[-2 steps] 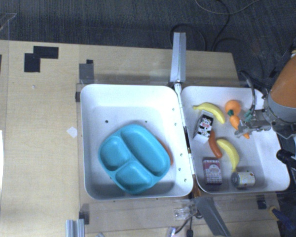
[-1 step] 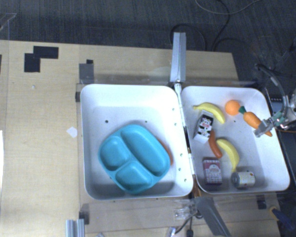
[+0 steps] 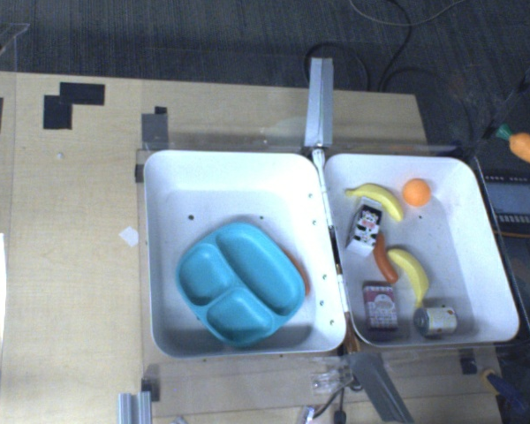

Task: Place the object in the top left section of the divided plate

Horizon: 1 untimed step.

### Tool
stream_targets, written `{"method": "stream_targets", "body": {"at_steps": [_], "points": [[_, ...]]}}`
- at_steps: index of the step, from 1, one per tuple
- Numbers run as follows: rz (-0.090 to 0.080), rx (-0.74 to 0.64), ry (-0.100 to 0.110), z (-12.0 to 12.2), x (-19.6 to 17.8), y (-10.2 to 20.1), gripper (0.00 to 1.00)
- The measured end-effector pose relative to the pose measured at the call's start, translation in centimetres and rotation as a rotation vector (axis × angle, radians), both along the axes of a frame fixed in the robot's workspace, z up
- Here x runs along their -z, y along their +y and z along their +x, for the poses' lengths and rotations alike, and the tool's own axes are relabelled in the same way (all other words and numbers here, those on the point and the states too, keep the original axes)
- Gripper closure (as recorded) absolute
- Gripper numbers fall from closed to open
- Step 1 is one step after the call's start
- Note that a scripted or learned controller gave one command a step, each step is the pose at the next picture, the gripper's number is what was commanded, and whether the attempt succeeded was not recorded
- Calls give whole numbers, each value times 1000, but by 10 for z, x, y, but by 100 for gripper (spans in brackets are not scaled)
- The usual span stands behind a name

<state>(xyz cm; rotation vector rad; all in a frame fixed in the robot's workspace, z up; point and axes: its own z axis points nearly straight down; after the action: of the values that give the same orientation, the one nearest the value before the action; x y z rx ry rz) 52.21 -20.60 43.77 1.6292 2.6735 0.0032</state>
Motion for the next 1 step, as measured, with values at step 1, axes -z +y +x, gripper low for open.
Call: {"method": "stream_targets", "body": {"at_steps": [1], "points": [[4,12,8,49,206,2,100]]}}
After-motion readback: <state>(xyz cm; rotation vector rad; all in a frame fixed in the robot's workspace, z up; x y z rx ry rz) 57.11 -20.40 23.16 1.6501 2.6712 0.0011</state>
